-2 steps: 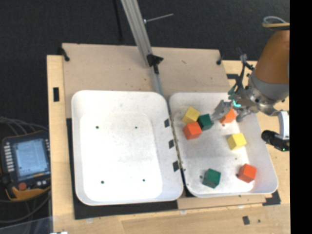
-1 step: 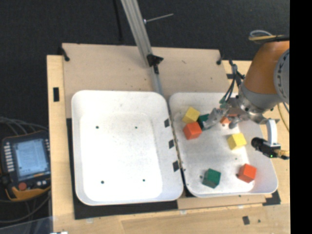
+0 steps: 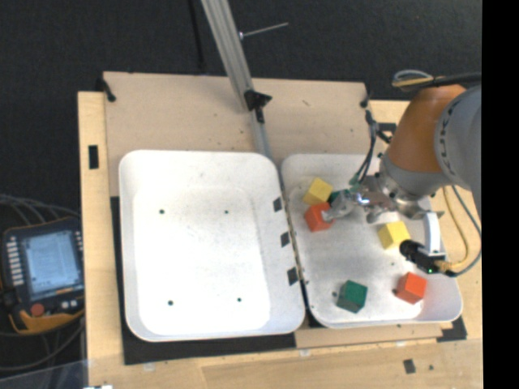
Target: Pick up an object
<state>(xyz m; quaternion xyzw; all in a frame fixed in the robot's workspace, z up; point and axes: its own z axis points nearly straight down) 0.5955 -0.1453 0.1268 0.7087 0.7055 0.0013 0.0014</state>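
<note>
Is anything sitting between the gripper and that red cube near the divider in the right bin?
Nothing visible does. The gripper sits right at the small red cube in the right white bin. The yellow cube lies just behind the red one, close by, not in the path.

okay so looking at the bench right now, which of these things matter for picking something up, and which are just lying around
For the job:
claw
red block right at the claw
yellow block
second yellow block
green block
orange-red block
right bin holding all the blocks

Just lying about:
left bin
handheld controller
metal pole
</note>
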